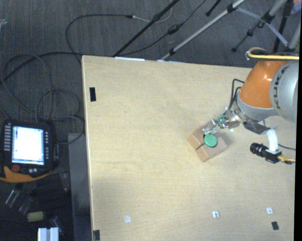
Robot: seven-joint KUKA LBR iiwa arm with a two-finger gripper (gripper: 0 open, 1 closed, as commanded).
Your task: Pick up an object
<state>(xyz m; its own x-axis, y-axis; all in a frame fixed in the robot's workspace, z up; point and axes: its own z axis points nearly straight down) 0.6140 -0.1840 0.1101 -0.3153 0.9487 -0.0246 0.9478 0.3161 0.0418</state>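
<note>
A small tan block [203,148] lies on the pale wooden bench top [150,142], right of centre. A green round disc [210,141] shows on top of the block, beneath the gripper tip. My gripper [217,127] reaches in from the right and hangs just over the block's upper right side, at or very near its top. The grey arm with its orange band [258,89] rises behind it. Where the fingers meet the block is too small and cluttered to make out.
A black cylindrical fitting [262,150] with a cable hangs off the arm right of the block. Small marks [215,213] dot the bench's front right, and a black tab [93,94] sits near its left edge. A teach pendant [26,148] and cables lie on the floor to the left.
</note>
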